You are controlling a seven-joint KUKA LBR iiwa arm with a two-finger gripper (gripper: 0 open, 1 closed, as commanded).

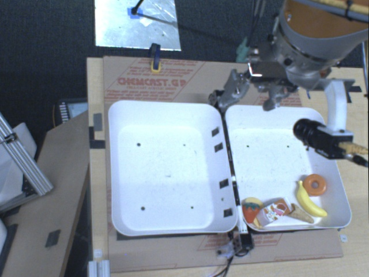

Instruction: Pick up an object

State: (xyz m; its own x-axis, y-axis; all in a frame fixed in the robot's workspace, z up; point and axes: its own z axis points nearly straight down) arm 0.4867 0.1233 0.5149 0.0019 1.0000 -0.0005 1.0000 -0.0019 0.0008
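Observation:
Several small objects lie in the near right corner of the right bin (271,149): a yellow banana (308,202), an orange ring-shaped piece (315,184), a red-orange tomato-like piece (251,209), a white and red packet (274,211) and a tan cone (301,214). My gripper (251,98) hangs over the far edge of the right bin, well away from those objects. It is open, its two grey fingers spread wide with nothing between them.
The left bin (167,166) sits beside the right one, joined by black clips along the divider (228,166). A black cylinder on a white bracket (316,134) juts from the arm over the right bin. A yellow clamp (155,59) stands behind the bins.

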